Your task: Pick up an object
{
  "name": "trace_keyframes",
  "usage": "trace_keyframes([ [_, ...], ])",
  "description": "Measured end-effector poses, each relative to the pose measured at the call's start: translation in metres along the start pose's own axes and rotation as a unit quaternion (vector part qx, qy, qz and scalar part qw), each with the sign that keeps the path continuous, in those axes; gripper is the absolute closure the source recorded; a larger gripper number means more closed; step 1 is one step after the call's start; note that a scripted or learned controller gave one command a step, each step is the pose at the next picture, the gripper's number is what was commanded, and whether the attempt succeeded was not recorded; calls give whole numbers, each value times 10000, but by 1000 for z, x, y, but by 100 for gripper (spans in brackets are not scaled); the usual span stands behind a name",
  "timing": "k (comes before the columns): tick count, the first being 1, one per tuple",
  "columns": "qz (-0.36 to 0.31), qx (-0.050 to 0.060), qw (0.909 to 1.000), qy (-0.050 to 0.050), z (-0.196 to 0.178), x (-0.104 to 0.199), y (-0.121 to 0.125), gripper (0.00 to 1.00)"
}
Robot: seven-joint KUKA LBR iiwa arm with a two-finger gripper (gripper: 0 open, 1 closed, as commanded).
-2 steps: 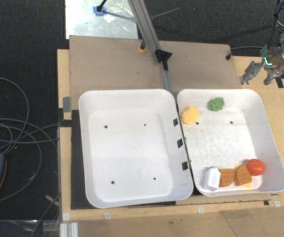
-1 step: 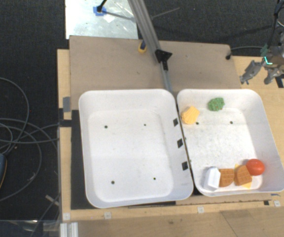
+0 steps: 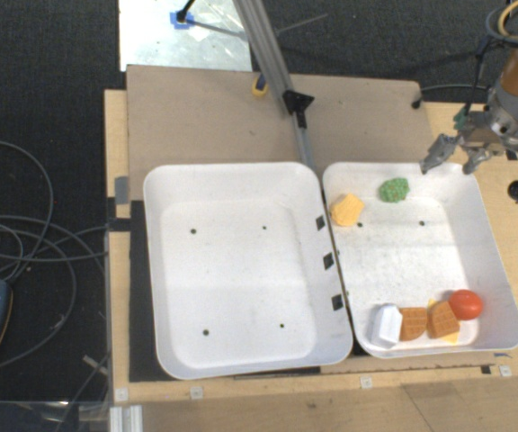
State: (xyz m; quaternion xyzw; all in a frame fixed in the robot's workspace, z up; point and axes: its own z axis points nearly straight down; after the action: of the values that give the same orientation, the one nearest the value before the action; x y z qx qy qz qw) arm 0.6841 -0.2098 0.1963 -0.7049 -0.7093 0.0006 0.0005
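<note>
The grey arm reaches in from the right, its gripper [image 3: 451, 157] hovering over the right bin's [image 3: 497, 241] far rim. The fingers [image 3: 435, 156] are spread apart with nothing between them. In that bin lie a bumpy green lump [image 3: 393, 190], a yellow chunk [image 3: 347, 210], and, along the near wall, a white block [image 3: 386, 324], two orange-brown blocks [image 3: 427, 320] and a smooth red ball [image 3: 465, 304].

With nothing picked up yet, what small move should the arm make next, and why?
Probably shift the gripper toward the view's left and lower it over the green object. The gripper hangs over the far rim of the right bin with its jaws spread and nothing between them, and the green object lies nearest, apart from the other pieces.
</note>
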Motion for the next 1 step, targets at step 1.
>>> trace_keyframes([
  [1,-4,-5,10000,-3,43,0,6,0],
])
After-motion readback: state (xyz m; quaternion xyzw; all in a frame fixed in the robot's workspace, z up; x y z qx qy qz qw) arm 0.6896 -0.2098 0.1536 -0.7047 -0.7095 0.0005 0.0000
